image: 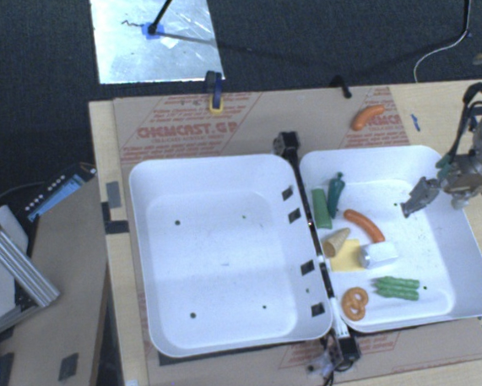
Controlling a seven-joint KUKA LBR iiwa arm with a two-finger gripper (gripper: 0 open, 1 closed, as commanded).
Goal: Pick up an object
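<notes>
The right bin (462, 247) holds several toy foods: an orange sausage (364, 224), a green bottle (335, 191), a light green piece (320, 208), a tan wedge (336, 241), a yellow slice (347, 259), a white block (380, 254), green beans (398, 287) and a pretzel (354, 302). My gripper (417, 198) hangs over the right part of this bin, to the right of the sausage and apart from it. Nothing shows between its fingers.
The left bin (221, 249) lies beside the right one, with black clips (295, 217) along the shared edge. Another orange sausage (368, 117) rests on the cardboard behind the right bin. A yellow and blue clamp (214, 93) sits at the bench's back edge.
</notes>
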